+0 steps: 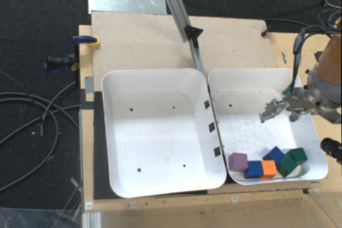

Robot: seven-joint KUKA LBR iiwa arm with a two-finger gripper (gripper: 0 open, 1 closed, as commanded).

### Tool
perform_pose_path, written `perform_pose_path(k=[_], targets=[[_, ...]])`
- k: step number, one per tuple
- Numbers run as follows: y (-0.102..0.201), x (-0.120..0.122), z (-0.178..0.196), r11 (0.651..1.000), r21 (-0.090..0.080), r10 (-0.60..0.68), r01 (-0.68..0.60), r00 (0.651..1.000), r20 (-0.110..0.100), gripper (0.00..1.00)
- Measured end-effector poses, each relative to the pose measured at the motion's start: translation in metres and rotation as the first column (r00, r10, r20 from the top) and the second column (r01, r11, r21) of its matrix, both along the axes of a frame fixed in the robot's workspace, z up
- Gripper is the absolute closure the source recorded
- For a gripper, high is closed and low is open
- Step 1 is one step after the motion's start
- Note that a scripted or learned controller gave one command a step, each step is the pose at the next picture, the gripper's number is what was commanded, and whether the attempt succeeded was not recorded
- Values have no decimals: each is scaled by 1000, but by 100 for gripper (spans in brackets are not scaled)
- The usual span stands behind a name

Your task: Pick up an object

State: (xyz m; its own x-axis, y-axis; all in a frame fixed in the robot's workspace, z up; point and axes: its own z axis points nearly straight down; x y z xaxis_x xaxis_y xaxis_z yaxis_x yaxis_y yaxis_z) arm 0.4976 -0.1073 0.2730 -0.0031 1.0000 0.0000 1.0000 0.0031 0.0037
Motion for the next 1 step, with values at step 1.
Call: perform_pose_path(k=[1], targets=[[-31, -12, -17, 1000, -2, -4, 4, 1000, -2, 0]])
